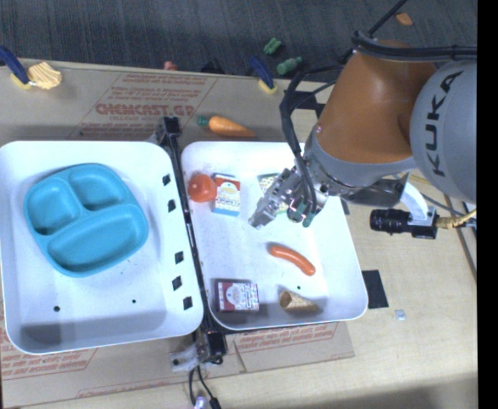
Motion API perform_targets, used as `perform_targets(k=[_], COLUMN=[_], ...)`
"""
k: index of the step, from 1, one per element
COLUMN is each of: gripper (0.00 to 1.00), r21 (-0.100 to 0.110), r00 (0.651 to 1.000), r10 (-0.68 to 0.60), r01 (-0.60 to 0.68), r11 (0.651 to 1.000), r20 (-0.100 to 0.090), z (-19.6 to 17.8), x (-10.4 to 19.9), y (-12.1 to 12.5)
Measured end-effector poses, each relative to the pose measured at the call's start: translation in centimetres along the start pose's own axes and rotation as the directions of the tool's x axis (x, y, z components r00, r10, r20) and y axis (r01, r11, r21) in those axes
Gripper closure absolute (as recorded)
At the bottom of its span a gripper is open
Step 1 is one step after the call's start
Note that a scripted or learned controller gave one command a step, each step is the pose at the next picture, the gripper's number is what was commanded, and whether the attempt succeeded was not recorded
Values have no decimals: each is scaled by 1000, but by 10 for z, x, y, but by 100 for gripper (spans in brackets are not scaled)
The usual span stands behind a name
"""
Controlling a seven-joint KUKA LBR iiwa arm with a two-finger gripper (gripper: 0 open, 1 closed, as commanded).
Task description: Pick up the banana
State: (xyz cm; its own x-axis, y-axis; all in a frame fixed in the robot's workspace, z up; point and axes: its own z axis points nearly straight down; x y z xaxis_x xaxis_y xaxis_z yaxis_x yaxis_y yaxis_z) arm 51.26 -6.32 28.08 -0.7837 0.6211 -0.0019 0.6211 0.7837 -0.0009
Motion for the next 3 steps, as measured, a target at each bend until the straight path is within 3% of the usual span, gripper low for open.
perform_targets(k=[1, 2, 3], gripper=[100, 100, 100], r21=[0, -1, -1], r00=[931, 907, 856], r10=[-364, -421, -517], r01=[364, 421, 517], r11=[931, 907, 856], r20=[-5, -2, -5], z=[88, 78, 189], x=[80, 124, 184], y=[42, 98, 172])
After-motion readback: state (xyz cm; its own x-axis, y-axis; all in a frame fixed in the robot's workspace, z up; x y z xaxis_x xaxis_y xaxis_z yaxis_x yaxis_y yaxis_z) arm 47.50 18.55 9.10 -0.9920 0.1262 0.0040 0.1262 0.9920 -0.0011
